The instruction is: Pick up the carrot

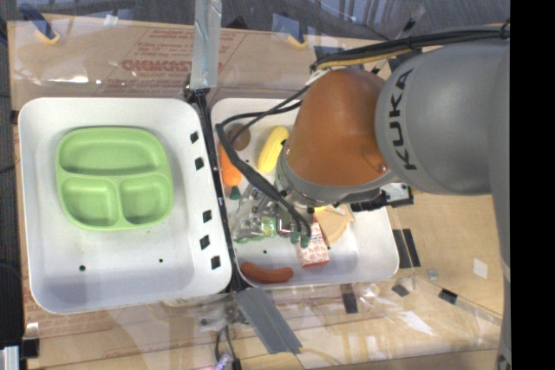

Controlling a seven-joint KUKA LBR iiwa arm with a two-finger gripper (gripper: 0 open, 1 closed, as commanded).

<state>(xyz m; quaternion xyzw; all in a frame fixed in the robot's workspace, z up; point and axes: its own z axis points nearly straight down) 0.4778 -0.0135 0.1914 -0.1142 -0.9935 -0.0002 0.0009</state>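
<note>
"KUKA" stands in black capitals, running vertically, on the grey arm (451, 126) at about 3 o'clock. Red print on the clear plastic sheet (152, 56) at 11 o'clock is too blurred to read.

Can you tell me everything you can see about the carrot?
The carrot is a small orange toy-looking piece, smooth like plastic. It lies in the right-hand white bin, close against that bin's left wall, stretched roughly along it. Its lower end is partly hidden by the gripper and dark cables, so its full length is unclear. A yellow banana lies nearby on its right, apart from it. Whether the gripper touches it cannot be told.
</note>
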